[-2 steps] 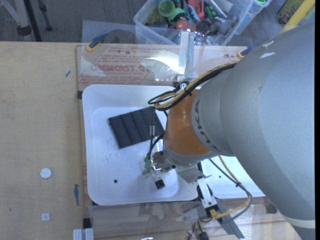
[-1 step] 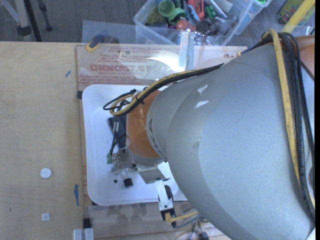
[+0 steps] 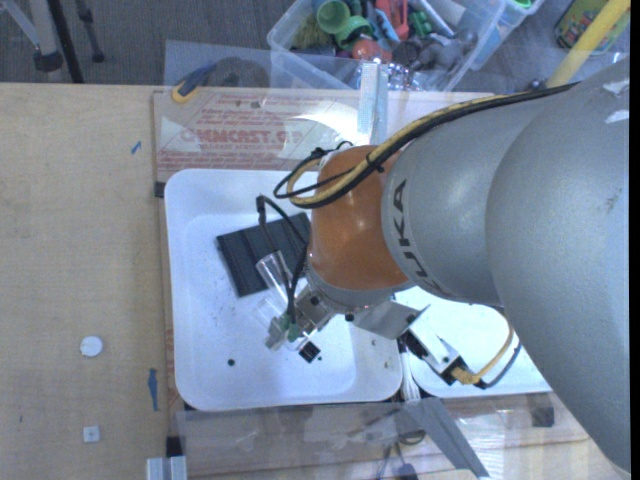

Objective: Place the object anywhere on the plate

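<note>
Arm (image 3: 480, 198) reaching in from the right, grey with orange band (image 3: 350, 223), covering most of the right bin (image 3: 470, 328) and part of the left bin (image 3: 200, 268). Tool (image 3: 283, 330) low over the middle of the left bin, pointing down and to the left; fingers look clear or pale and blur into the white floor, so cannot tell how far apart they stand or whether anything sits between them. Black flat plate (image 3: 262, 252) lying on the floor of the left bin, toward its upper middle, partly hidden under the wrist. Small dark object (image 3: 309, 352) on the bin floor just beside the tool tip, to its lower right, off the plate. Tiny dark speck (image 3: 231, 362) farther left on the bin floor. Black and yellow cables (image 3: 330, 173) looping over the wrist. Wooden table (image 3: 70, 268) to the left, with a small white disc (image 3: 91, 346) on it. Clear box of toys (image 3: 400, 18) beyond the bins.
</note>
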`<state>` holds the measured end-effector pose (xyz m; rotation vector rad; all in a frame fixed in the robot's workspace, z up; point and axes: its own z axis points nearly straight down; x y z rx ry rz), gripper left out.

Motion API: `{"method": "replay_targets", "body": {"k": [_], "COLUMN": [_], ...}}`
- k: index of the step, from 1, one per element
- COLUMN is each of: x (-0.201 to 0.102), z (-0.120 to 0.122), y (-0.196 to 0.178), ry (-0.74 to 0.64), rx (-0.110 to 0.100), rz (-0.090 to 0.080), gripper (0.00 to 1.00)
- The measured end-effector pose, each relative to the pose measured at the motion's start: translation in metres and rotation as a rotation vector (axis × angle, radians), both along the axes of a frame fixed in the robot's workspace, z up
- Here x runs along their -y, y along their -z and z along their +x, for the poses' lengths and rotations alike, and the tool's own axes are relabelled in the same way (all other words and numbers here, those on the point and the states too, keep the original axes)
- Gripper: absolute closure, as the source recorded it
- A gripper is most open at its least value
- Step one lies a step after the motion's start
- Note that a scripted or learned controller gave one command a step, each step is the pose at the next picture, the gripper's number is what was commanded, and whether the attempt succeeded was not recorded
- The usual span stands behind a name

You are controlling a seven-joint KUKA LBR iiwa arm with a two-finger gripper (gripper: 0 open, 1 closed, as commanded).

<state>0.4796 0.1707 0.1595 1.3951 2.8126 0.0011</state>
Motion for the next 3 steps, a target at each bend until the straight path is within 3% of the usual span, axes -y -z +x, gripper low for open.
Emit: {"method": "replay_targets", "body": {"k": [1,2,3], "x": [0.022,-0.039,-0.043], "z": [0.007,-0.001,-0.001], "y": [-0.088,-0.087,0.014], "ry": [0.810,0.582,-0.044], "rx": [-0.002,-0.002,-0.006], "rz": [0.000,0.000,0.000], "gripper": [1.00,1.00,1.00]}}
